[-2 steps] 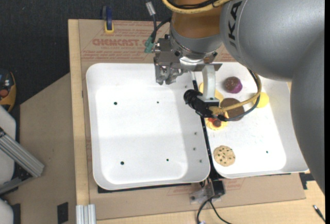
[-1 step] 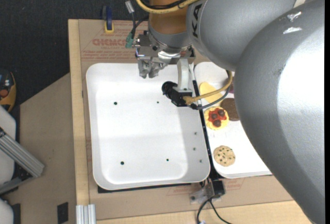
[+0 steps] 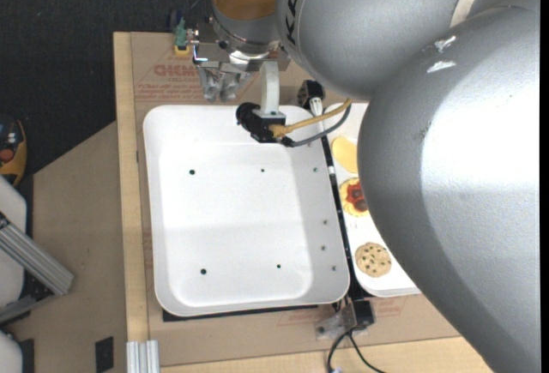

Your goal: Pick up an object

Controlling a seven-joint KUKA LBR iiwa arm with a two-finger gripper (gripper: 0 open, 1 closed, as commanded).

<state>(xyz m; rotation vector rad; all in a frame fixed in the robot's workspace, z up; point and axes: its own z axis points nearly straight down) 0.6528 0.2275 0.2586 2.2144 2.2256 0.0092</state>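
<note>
My gripper [image 3: 220,87] hangs under the orange wrist band, over the far rim of the left white bin [image 3: 171,217] and the cardboard beyond it. Nothing shows in its grasp. In the right bin [image 3: 377,284], mostly hidden by the grey arm, lie a round chocolate-chip cookie [image 3: 373,260], a red and orange item [image 3: 353,196] and a pale yellow item [image 3: 344,153]. All three lie well right of the gripper.
A white bracket with a black block [image 3: 256,121] and a yellow cable hangs beside the gripper, over the left bin's far edge. Brown cardboard [image 3: 129,191] surrounds the bins. A metal rail [image 3: 34,260] lies at the left. A black connector [image 3: 358,313] sits at the front.
</note>
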